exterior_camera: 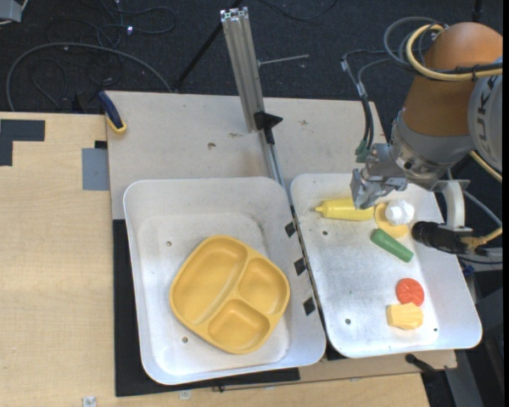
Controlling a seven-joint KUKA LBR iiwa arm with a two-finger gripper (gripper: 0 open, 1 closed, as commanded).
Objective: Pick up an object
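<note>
The pale wood-grain bench (42, 261) carries two shallow white bins with rounded corners. The left bin (144, 227) is smooth plastic with a few small holes, and in it lies a glossy yellow plate (229, 293), rounded-square and moulded into three compartments. The right bin (356, 312) looks scuffed and speckled with grey marks.

The grey arm (445, 100), with its rounded orange band, comes in from the right over the far end of the right bin. Its metal claw (369, 192) hangs just above a yellow banana-shaped toy (343, 211); I cannot tell how wide it stands, and nothing is seen gripped in it.

Near the banana toy sit a small white rounded piece (397, 214) and a smooth green cylinder (392, 245) lying at a slant. Nearer the front edge are a red round object (410, 292) and, touching it, a small yellow blocky object (405, 315).
</note>
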